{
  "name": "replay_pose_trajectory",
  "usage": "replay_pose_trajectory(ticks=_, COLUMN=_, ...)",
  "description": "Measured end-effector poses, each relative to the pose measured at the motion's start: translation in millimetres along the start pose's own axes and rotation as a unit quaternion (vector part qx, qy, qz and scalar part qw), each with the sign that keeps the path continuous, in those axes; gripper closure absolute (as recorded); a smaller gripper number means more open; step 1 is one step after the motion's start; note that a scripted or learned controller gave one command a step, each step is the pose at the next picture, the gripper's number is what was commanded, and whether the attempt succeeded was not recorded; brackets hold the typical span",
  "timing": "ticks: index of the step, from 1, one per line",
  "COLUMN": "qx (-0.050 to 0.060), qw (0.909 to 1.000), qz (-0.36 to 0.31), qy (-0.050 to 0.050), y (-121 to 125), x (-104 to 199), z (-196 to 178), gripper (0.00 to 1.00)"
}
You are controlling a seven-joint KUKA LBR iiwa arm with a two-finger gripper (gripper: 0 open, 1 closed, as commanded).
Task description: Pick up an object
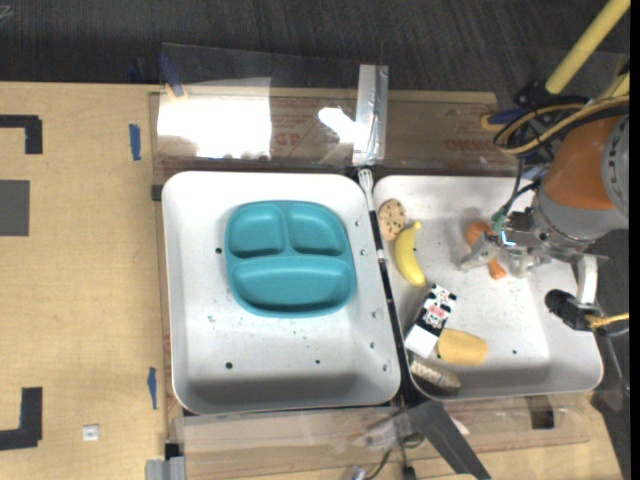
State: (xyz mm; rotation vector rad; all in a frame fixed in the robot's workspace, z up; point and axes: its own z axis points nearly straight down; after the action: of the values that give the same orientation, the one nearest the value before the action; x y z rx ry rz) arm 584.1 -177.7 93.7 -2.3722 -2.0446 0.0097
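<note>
the bench carries two shallow white bins side by side. the left bin (pixel 190 298) holds a teal divided tray (pixel 290 258) with three compartments, lying flat toward the bin's far half. the right bin (pixel 520 358) holds the loose objects: a banana (pixel 407 253) lies along the left wall, curved, with a speckled brown cookie-like disc (pixel 390 213) just beyond its far end, touching or nearly touching it. nearer the camera sits a small black-and-white patterned box (pixel 436 311), tilted, and just beside it a yellow rounded lump (pixel 462 347) like a lemon or potato. at the near left corner a brownish flat item (pixel 433 374) rests against the rim, too small to identify. the arm (pixel 590 173), grey with its orange band, enters from the right and reaches down over the far right part of the right bin. its gripper (pixel 503 251) hangs low over the bin floor, and small orange objects (pixel 480 232) sit right at its tip, one piece to the left and another just below. whether these are between the fingers or merely beside them cannot be told, and how far apart the fingers stand cannot be told either, since the metal parts blur together there.
</note>
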Motion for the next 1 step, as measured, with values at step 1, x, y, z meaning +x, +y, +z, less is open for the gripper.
replay_pose_trajectory(ticks=1, qx=-0.006, qw=1.0000, qz=-0.001, qy=0.000, y=3.9, x=0.5, z=-16.0, gripper=1.00)
